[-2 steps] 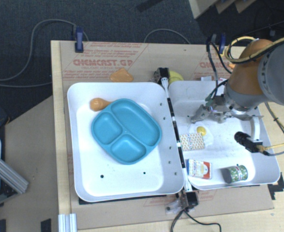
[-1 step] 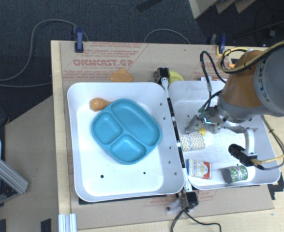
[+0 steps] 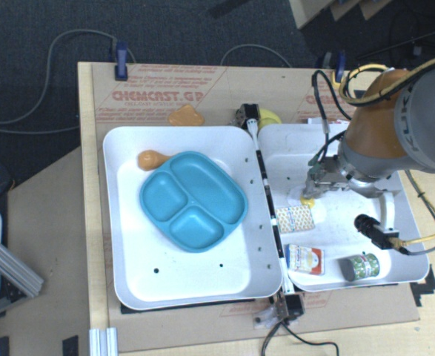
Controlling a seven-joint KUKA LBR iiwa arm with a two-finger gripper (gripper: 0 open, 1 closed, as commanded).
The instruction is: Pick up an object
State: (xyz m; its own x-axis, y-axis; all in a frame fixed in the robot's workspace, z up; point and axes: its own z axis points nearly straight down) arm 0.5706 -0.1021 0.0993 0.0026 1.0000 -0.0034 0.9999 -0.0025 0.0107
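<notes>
- Claw (image 3: 311, 191) is being held low over the right bin (image 3: 406, 273), under the grey arm (image 3: 424, 117) with its orange band (image 3: 373, 117); how far it is parted cannot be told, and nothing is being seen between its tips.
- Just below the claw, a patterned packet (image 3: 293, 217) is being shown lying flat on the bin floor, near the claw but whether touched cannot be told.
- Further below the claw, a small carton (image 3: 304, 259) is being shown, and to its right a green can (image 3: 361, 266) on its side.
- Well to the left of the claw, a blue divided plate (image 3: 193, 200) is being borne by the left bin (image 3: 128, 258), with an orange piece (image 3: 153, 159) at the plate's upper left.
- Above and left of the claw, a yellow object (image 3: 267, 118) is being shown at the bin's top edge.
</notes>
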